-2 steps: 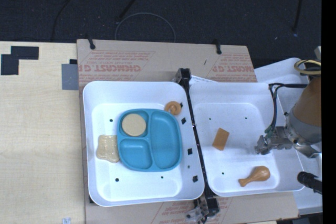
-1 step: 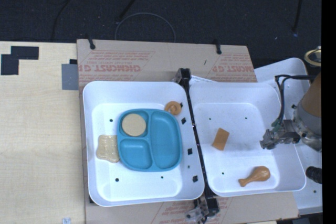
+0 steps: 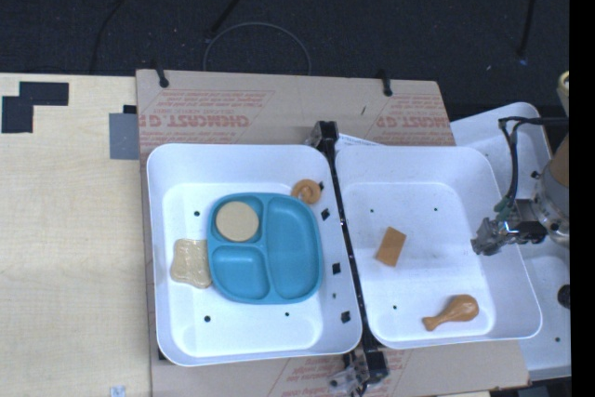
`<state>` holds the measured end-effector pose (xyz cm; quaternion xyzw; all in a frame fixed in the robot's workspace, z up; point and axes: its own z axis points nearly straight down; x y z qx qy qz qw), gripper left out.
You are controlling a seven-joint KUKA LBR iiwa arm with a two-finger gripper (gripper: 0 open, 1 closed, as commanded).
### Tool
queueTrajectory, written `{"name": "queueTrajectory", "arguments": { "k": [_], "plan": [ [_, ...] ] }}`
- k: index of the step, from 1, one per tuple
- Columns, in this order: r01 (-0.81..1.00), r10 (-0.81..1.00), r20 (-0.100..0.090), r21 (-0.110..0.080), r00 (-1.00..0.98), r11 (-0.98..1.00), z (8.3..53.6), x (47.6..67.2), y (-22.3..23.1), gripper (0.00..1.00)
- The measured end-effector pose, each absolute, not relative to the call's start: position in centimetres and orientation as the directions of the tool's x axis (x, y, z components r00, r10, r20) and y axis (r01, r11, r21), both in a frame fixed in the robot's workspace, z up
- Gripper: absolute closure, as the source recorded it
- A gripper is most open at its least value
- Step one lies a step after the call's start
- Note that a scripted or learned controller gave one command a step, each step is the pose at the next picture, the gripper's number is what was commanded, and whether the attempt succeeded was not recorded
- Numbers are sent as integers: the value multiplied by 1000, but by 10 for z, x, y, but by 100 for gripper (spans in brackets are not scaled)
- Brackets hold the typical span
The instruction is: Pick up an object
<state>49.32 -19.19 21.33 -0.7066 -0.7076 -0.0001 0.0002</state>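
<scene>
The right bin holds an orange-brown block near its middle and a tan drumstick by its front right corner. My gripper hangs over the bin's right wall, well to the right of the block and above the drumstick, with nothing seen in it. In the left bin a blue divided plate carries a round tan disc. A pale bread-like piece lies left of the plate. Against the bin's far right side sits a small brown ring.
A black divider runs between the two bins. Both stand on a cardboard sheet. Cables and the arm's wrist crowd the right side beyond the right bin. A light wooden benchtop lies to the left.
</scene>
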Motion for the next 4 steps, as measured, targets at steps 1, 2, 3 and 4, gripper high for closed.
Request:
{"name": "queueTrajectory", "arguments": {
  "k": [1,2,3,4],
  "plan": [
    [1000,1000,0,1,-2,2,249,494,-192,100],
    [1000,1000,1,-1,-4,4,249,518,-142,100],
    [1000,1000,2,-4,-3,3,236,534,-92,100],
    [1000,1000,1,-2,-3,3,234,549,-51,100]
  ]
}}
